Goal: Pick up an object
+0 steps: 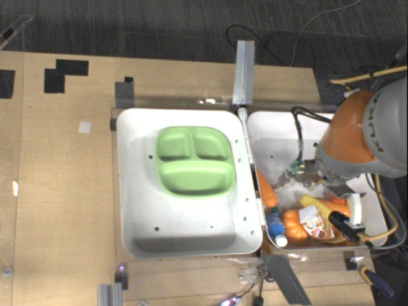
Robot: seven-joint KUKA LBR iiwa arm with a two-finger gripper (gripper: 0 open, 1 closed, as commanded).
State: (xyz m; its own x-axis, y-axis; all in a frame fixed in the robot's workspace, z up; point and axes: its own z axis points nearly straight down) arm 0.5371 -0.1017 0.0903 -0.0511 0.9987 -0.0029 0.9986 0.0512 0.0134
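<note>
Arm reaching in from right, over right bin. Gripper low above toy pile; finger state hidden, cannot tell. Carrot, corn cob, orange fruit, blue bottle crowded at near end. Green divided plate alone in left bin

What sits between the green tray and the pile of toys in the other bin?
In the camera view, bare white floor of the left bin, then the two bins' adjoining rims, separate the green tray from the toy pile.
</note>
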